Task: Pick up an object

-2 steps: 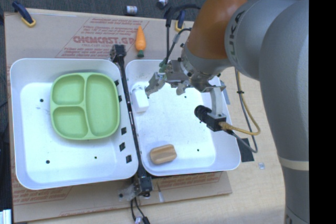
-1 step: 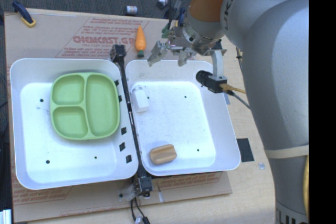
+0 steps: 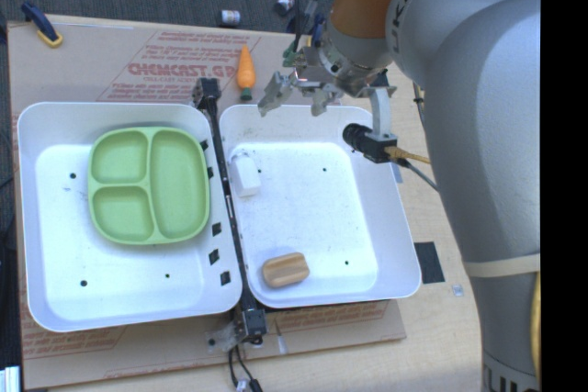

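Jaws spread and empty, the gripper (image 3: 292, 96) hung above the right bin's (image 3: 390, 225) far rim, seemingly poised for a descent; a bread roll (image 3: 285, 270) lay near its front edge, a white block (image 3: 244, 173) by its left wall.

Two bins sit side by side on the tabletop (image 3: 64, 60). The left bin (image 3: 46, 289) holds a divided plate (image 3: 150, 185). In the right bin (image 3: 390, 243), a block (image 3: 245, 173) lies at ten o'clock and a bread roll (image 3: 285, 270) at six.
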Robot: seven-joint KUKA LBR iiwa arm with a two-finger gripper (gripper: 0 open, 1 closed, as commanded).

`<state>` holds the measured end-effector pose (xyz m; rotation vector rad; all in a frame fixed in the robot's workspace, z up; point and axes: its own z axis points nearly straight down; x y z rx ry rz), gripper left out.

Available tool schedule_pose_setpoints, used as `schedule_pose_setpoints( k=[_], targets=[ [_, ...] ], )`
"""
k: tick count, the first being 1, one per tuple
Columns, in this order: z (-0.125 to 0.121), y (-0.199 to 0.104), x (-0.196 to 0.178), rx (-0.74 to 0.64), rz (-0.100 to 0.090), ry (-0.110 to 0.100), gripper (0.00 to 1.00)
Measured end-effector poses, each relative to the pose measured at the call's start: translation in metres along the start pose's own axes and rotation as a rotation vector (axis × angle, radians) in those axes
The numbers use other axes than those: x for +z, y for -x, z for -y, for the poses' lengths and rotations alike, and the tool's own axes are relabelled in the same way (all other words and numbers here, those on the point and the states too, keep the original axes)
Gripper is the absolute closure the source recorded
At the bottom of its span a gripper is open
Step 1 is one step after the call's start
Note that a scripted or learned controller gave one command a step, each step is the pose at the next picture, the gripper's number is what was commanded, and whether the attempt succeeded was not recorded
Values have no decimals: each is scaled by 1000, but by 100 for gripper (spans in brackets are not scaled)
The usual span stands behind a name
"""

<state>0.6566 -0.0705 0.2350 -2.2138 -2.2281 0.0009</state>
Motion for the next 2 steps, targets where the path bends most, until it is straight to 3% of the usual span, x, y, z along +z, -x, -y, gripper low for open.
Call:
schedule_pose_setpoints(
  k=[1, 2],
  targets=[
    [1, 69, 144, 2, 2, -1, 0],
    [0, 68, 133, -2, 2, 0, 100]
  ],
)
